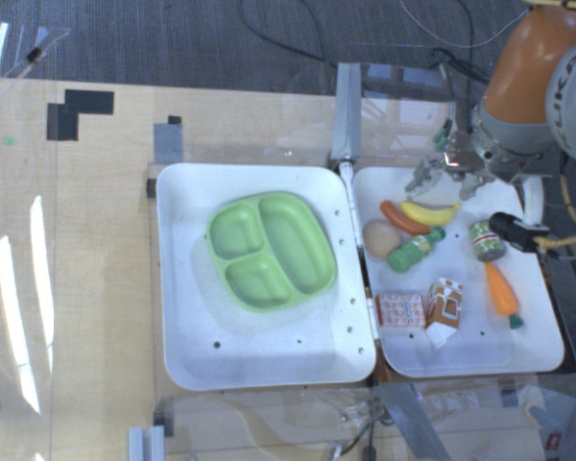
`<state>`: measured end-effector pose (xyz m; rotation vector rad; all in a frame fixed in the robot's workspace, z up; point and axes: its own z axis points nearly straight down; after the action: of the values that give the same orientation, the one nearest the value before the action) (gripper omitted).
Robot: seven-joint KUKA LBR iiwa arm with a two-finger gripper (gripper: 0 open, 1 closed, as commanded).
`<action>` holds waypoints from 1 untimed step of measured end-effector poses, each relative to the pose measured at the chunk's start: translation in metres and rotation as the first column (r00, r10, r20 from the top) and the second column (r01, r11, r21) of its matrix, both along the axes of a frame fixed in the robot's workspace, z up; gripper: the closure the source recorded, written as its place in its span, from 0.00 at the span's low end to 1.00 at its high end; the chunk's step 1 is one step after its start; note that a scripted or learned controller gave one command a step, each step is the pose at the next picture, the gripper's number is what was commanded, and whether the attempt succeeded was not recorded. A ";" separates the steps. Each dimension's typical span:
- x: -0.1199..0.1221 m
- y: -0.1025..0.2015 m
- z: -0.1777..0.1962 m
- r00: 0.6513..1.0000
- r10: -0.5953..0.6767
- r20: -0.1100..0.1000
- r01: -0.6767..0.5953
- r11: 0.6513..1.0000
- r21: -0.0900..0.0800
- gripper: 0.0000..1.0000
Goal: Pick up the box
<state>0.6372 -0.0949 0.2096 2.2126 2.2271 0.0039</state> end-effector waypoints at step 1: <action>0.033 -0.031 0.038 0.938 0.347 0.004 -0.347 0.938 -0.004 0.00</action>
<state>0.6704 -0.1261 0.2480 1.7820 2.5785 0.0054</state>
